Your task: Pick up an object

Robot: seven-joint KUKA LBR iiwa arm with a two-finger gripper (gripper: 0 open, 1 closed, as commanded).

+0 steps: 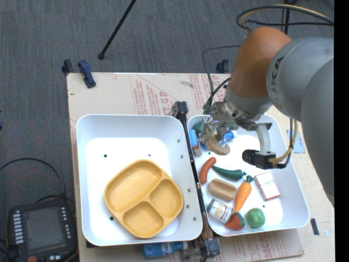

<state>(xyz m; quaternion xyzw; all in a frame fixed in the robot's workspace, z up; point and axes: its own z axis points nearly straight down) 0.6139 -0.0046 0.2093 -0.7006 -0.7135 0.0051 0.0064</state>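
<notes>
My gripper [216,137] hangs over the back left corner of the right bin [294,201], under the orange band of the arm. A tan, bread-like piece [218,147] lies right at its tip; I cannot tell whether it is gripped or just lying beneath. Close by in that bin are a red sausage [206,169], a dark green pepper [229,172], a hot dog bun [222,189], a carrot [243,195], a small can [220,210], a red fruit [235,221], a green ball-shaped fruit [254,217] and a red-and-white box [267,185].
The left bin [109,130] holds a yellow divided plate [143,198]. A blue item [193,141] leans on the right bin's left wall. A black fitting [260,158] on the arm hangs over the right bin. A clamp [86,72] sits at the bench's back left corner.
</notes>
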